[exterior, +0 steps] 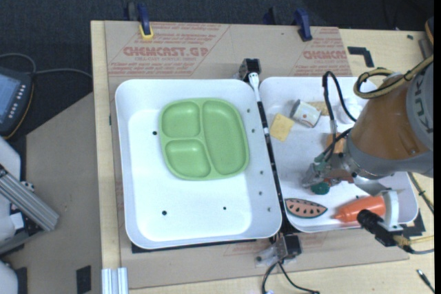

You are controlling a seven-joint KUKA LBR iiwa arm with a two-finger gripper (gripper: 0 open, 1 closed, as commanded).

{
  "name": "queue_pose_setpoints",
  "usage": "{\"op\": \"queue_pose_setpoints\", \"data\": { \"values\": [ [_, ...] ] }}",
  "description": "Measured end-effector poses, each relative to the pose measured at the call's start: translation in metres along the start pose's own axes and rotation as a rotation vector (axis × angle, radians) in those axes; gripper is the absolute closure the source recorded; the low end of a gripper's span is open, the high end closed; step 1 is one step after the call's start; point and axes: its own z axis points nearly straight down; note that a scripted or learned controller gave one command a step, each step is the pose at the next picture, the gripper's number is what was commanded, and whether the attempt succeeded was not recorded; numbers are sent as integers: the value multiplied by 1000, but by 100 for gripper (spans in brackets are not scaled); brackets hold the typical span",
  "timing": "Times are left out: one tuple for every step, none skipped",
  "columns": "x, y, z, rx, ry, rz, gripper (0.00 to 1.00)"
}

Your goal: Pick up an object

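Claw (318, 177) grip unclear, watermelon slice (305, 208) below, carrot (360, 208) right, cheese (281, 127) above

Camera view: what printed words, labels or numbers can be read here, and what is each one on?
"CHEMCAST G P": red print on the brown protective sheet covering the bench board, behind the left white bin. Smaller lines around it are too blurred to read.
"CHEMCAST", cut off at the start: the same red print repeated behind the right white bin.
The dark handheld screen device at the left edge: nothing legible.
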Motion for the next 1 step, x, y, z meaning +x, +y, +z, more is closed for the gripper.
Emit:
{"op": "queue_pose_setpoints", "data": {
  "values": [
    [1,5,-43,-4,-2,-3,100]
  ]
}}
